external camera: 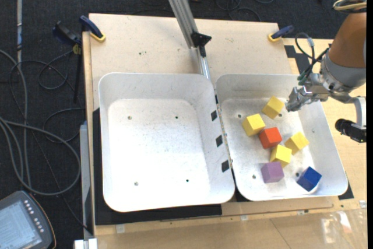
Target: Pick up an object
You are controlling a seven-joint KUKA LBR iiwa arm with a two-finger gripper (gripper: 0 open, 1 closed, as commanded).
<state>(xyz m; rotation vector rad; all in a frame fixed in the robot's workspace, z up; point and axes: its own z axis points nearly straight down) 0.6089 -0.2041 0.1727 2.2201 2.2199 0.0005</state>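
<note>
The right bin (326, 125) holds several small blocks: a yellow one (273, 108) near the back, a yellow one (254, 124) left of it, an orange-red one (270, 137), two more yellow ones (298, 141) (281, 154), a purple one (271, 172) and a blue one (309, 178). My gripper (293, 101) hangs over the bin's back right part, just right of the rear yellow block. Nothing shows between its fingers.
The left bin (111, 125) lies beside the right one, sharing a middle rim. A slanted metal pole (178, 0) reaches in from the back to the bins' junction. Clamps (93, 29) (281, 32) sit at the bench's rear corners.
</note>
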